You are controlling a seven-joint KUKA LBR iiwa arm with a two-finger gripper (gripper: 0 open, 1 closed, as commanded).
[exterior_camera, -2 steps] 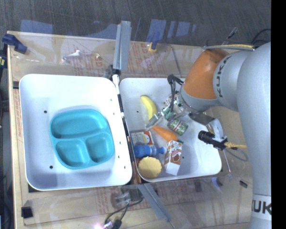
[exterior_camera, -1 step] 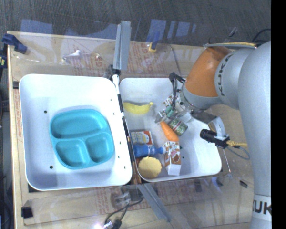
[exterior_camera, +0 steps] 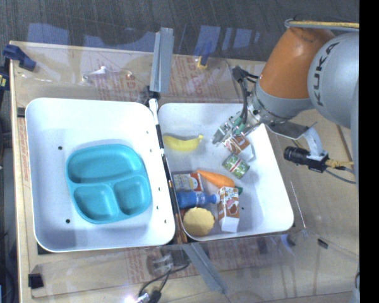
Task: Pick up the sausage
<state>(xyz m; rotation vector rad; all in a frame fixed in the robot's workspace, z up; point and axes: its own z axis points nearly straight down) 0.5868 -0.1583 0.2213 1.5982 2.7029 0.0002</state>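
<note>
In the right bin (exterior_camera: 275, 194), my gripper (exterior_camera: 232, 132) hangs low over the upper middle. Right below its tip is a small brown-red piece (exterior_camera: 239, 144) that may be the sausage; it touches or nearly touches the gripper. Whether it is held is unclear from this slant. The grey arm with its orange band (exterior_camera: 297, 62) comes in from the upper right.
A green-and-white can (exterior_camera: 235, 165) sits just below the brown-red piece. The same bin holds a banana (exterior_camera: 182, 143), a carrot (exterior_camera: 216, 178), a blue bottle (exterior_camera: 192, 199), a yellow round item (exterior_camera: 198, 220) and a carton (exterior_camera: 228, 208). A blue divided tray (exterior_camera: 107, 182) lies in the left bin (exterior_camera: 44, 125).
</note>
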